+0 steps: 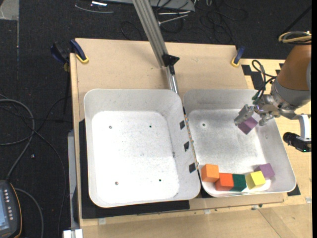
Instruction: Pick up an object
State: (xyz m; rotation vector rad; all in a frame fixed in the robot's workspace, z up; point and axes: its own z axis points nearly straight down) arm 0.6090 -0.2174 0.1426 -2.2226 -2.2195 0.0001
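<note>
At the right of the frame, over the upper part of the right bin point(277, 148), the pincer point(253, 117) is closed on a purple block point(247, 125), which hangs tilted between its fingers above the bin's speckled white floor, so the pick looks to have taken hold. Along that bin's lower wall five more small hard-edged blocks crowd in a row, likely having slid there: orange block point(210, 172), red block point(226, 180), green block point(239, 182), yellow block point(256, 179) and a second purple block point(267, 170). The left bin point(99, 108) is a shallow, matte, round-cornered tray resting on the pale wooden bench point(124, 63).
</note>
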